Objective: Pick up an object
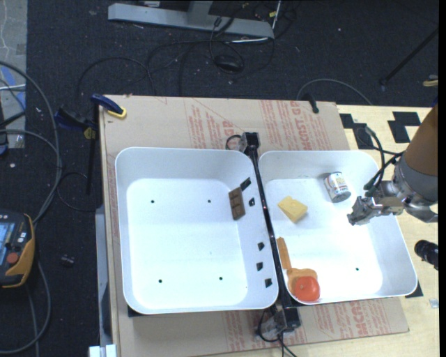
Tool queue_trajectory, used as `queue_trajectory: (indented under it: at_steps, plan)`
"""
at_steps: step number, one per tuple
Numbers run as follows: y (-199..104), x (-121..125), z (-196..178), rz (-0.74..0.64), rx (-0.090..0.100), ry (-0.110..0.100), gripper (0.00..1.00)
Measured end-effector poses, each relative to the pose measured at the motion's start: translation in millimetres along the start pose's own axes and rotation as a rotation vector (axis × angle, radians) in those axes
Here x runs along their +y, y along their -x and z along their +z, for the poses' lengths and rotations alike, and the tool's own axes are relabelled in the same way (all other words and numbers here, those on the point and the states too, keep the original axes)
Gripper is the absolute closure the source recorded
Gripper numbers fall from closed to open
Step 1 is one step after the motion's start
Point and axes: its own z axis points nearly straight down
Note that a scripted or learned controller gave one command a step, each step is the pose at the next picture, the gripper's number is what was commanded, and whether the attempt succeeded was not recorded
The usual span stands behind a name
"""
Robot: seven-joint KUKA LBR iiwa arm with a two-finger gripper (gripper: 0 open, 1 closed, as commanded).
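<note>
- Two shallow white bins sat side by side on a brown cardboard sheet [209, 115] printed with red lettering; the left bin [139, 167] and the right bin [390, 258] met along a dark central divider [265, 209] fitted with small black clips.
- The cardboard covered the bench, and beyond its far and left edges lay dark speckled floor crossed by loose black cables [167, 59].
- A clamp with a blue-and-yellow handle [108, 106] gripped the cardboard's far left corner.
- A grey metal bar [188, 17] lay across the floor at the top of the view, and part of a yellow-and-black handheld device [15, 247] showed at the left edge.
- To the right of the cardboard, a pale surface carried black square markings [404, 125].
- In the left bin, a small brown rectangular block [237, 203] rested close to the divider, near the far right corner of that bin.
- In the right bin, a yellow sponge-like wedge [293, 208] lay near the divider, and a small silver can [337, 186] lay on its side further right, towards the far wall.
- A wooden-handled tool with a red-orange round head [304, 286] lay at the near left corner of the right bin, its handle running along the divider.
- The gripper [361, 213] hung over the right part of the right bin, just near-right of the can and apart from it; whether its fingers were apart or together could not be told at that size, and nothing was visibly held between them.
</note>
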Motion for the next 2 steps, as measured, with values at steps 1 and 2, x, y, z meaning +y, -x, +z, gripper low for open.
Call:
queue_trajectory:
  at_steps: [1,2]
  plan:
    - [-55.9,25.8,-7.5,-0.005,0.001,0.001,1.0]
    - [-108.1,39.4,-1.3,-0.005,0.001,0.0,1.0]
